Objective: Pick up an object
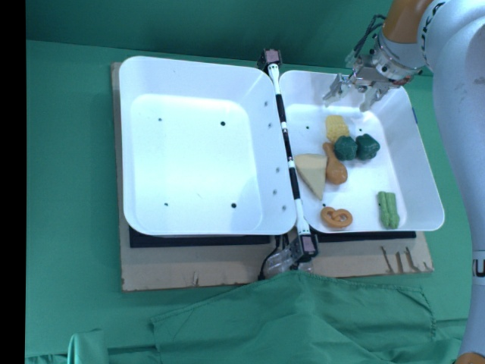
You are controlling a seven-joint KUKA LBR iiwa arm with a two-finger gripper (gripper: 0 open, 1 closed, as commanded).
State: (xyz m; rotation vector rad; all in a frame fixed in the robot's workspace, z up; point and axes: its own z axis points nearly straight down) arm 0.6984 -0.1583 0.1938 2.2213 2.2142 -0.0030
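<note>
Leftward first, the left bin (pixel 144 74) takes up that half of the bench, a dotted rail (pixel 286 139) running between it and the right bin (pixel 424 196). All the toy food lies in the right bin. Nearest the rail is a pale cheese wedge (pixel 309 173), its tip pointing toward the near edge, touching an orange drumstick (pixel 334 167) whose long axis runs from far to near. Below them, close to the near wall, sits a pretzel (pixel 336 218). Above the drumstick is a small yellow cracker-like square (pixel 336 126), and just beside it on the right two dark green broccoli florets (pixel 357 147), touching one another. Further right, near the front corner, a light green asparagus bundle (pixel 388 209) lies lengthwise, far to near.

The gripper (pixel 351 91) hangs over the bin's far end, fingers spread apart with nothing between them. The yellow square lies directly nearward of it, closest of all, with the broccoli slightly to the right of that line. I judge the yellow square or a floret the likeliest target, needing mostly a descent and a short move toward the near edge.
</note>
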